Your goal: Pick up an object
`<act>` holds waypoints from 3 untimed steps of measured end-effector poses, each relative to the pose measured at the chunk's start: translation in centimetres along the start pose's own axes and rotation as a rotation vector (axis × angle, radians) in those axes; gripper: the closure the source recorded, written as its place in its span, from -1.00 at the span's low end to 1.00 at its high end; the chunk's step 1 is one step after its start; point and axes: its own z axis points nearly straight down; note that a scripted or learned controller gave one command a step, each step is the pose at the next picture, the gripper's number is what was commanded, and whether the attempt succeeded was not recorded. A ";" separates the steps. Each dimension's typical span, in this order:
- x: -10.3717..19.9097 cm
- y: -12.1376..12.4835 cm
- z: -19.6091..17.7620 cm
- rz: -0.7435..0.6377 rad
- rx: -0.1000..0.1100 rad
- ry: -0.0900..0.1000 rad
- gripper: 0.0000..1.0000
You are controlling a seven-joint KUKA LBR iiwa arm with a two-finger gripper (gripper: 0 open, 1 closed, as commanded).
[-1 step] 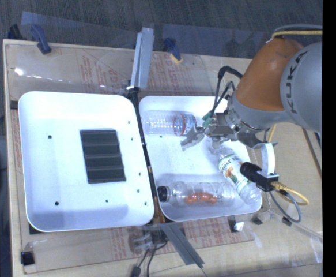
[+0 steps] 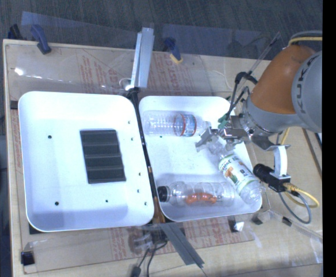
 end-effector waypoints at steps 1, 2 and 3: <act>-0.3 6.8 3.3 -0.073 0.002 0.002 -1.00; -0.6 8.8 1.4 -0.076 -0.001 0.002 -1.00; 1.8 11.5 9.7 -0.143 -0.003 0.001 -1.00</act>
